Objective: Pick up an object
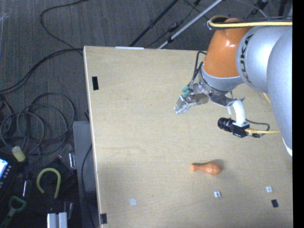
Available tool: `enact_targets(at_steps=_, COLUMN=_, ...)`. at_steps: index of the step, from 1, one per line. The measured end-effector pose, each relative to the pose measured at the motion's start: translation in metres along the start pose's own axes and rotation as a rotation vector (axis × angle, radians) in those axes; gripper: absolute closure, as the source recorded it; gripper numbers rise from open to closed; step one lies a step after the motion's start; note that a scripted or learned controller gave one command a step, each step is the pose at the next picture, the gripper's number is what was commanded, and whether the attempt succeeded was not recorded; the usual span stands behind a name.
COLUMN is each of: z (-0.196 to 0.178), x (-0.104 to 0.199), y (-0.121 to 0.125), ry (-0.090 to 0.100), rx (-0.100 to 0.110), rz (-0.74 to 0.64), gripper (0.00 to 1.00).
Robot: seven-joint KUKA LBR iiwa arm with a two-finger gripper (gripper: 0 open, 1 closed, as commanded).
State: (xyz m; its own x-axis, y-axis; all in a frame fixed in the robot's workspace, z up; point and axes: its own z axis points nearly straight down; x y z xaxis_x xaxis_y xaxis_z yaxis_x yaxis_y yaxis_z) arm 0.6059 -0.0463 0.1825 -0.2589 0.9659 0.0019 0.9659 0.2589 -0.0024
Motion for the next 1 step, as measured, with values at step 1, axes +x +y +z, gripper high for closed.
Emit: enact_targets(at_steps=1, z=-0.1098, x=-0.0206, y=-0.0848, ry=-0.004, rx=-0.002, rz=-0.192, gripper=1.00)
